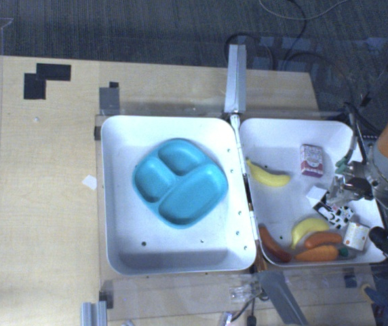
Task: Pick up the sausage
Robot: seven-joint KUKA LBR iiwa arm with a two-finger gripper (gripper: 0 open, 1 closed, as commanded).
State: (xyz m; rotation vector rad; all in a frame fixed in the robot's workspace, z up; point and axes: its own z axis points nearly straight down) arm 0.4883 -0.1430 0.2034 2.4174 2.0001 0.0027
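While parked over the right shallow white bin [296,131], claw [340,194] sits low near that bin's right wall, just above the clutter at the front corner. Can't tell how wide it's spread, too dark and jumbled to read; nothing visibly gripped. Dark reddish-brown sausage [273,244] lies along the front-left edge of the same bin, long axis running diagonally: one end up-left near the divider, other end down-right toward an orange carrot-shaped toy [317,252]. Well apart from the claw. Just beside it, a round yellow fruit [307,228], plus a second orange piece [323,238] right over the carrot. Further back, yellow banana [268,175] and small red-and-white packet [312,159]. Over in the left white bin [123,202], a blue divided plastic plate [180,182]. All on the light wooden bench [38,202].
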